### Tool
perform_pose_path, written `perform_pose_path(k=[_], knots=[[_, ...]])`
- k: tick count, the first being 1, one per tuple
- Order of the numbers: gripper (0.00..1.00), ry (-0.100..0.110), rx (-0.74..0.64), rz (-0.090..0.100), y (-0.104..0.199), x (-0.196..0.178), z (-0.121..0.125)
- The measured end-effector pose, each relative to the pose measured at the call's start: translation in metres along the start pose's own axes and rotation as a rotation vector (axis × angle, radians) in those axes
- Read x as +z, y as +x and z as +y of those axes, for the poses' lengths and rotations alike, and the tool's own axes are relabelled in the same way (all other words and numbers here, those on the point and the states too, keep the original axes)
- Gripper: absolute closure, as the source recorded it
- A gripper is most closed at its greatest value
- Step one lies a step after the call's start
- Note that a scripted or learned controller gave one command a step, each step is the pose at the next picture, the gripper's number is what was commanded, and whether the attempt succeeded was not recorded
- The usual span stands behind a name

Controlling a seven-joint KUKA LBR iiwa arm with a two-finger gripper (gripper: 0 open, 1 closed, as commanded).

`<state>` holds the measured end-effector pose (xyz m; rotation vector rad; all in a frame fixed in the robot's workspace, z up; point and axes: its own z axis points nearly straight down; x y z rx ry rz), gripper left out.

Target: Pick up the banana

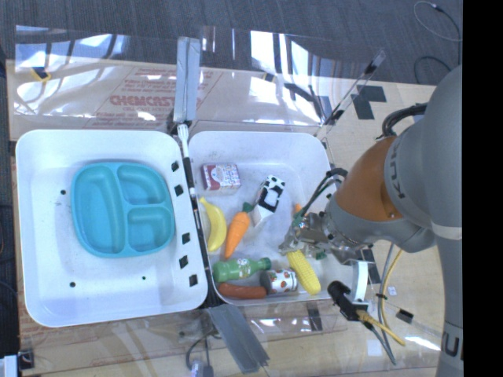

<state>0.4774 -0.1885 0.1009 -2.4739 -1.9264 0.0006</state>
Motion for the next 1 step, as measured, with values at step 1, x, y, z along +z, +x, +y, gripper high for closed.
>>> perform_pose_path(k=[1], knots=[[1.0,-0.002,0.055,-0.003,0.0475,-0.1048,0.0509]])
